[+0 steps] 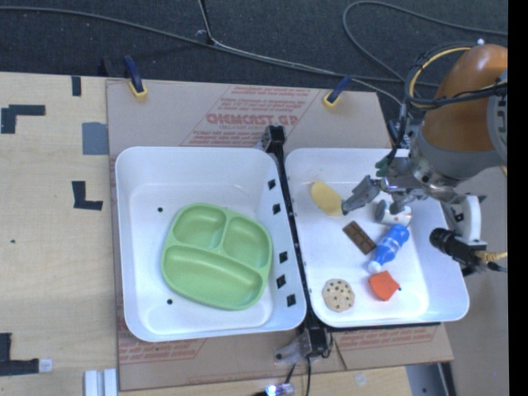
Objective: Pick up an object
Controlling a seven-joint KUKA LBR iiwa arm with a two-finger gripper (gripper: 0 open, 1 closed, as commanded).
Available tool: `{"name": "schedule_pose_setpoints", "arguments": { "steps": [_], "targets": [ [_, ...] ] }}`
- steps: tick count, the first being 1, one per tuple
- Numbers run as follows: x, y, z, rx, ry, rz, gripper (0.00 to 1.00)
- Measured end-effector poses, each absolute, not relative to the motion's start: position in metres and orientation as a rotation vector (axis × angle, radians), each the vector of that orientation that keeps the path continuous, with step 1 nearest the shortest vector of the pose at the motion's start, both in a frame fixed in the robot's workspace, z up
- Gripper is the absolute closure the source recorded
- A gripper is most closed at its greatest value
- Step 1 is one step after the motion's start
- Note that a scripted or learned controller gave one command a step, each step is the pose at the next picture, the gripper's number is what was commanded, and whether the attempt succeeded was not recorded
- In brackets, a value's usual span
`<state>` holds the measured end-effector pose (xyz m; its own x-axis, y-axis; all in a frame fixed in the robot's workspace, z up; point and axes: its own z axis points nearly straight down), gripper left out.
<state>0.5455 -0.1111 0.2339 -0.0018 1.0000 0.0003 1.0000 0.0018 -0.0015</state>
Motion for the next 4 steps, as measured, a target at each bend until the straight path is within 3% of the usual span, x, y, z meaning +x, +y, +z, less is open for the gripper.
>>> {"name": "schedule_pose_setpoints", "arguments": {
  "steps": [3,4],
  "targets": [
    [0.535,-0.104,0.083,-2.221,-2.224,0.002,0.0],
    [0.536,-0.104,0.095,-2.221,-2.225,-0.001,1.0]
  ]
}}
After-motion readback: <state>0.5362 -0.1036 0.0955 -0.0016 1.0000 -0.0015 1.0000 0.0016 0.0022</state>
